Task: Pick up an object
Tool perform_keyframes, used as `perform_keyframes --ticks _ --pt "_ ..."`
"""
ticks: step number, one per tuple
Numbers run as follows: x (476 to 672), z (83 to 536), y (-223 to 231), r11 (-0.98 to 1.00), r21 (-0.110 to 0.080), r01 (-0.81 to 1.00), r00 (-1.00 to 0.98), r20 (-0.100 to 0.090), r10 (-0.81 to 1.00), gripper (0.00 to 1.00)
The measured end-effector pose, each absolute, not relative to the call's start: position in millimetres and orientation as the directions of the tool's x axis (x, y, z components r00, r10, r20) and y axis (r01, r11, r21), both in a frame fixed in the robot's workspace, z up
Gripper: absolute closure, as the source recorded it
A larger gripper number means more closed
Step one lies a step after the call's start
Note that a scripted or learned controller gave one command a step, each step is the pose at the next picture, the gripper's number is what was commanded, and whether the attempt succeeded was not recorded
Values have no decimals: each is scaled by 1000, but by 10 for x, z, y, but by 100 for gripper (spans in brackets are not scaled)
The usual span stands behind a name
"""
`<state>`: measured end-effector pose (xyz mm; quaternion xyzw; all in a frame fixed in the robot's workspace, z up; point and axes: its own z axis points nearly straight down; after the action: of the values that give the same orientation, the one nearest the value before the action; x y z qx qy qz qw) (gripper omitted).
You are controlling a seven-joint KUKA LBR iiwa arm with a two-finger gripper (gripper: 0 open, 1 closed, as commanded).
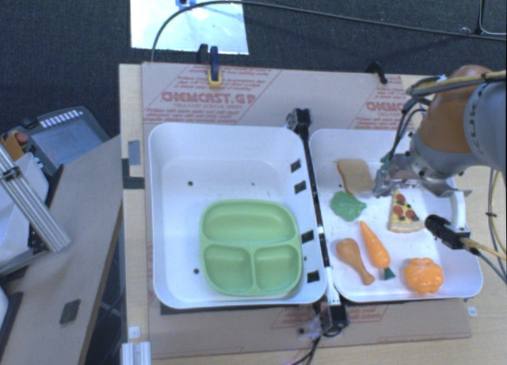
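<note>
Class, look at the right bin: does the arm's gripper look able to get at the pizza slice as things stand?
Probably yes. The gripper hangs over the right bin, close beside the pizza slice, which lies flat with nothing on top. The carrot and bread slice lie apart from it.

In the right bin (474, 272) I see six toy foods lying flat. A tan bread slice (355, 175) sits toward the far side, with a green leafy piece (347, 205) just below it. A pizza slice (405, 212) lies right of those. Nearer me, a drumstick (355, 259), a carrot (375, 248) and an orange fruit (423, 275) lie in a row.
</note>
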<state>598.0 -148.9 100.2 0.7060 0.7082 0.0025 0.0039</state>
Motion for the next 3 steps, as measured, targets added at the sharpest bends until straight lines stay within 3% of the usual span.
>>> perform_keyframes --ticks 3 --pt "6107 2556 -1426 5 7 1000 -5 -2 1000 100"
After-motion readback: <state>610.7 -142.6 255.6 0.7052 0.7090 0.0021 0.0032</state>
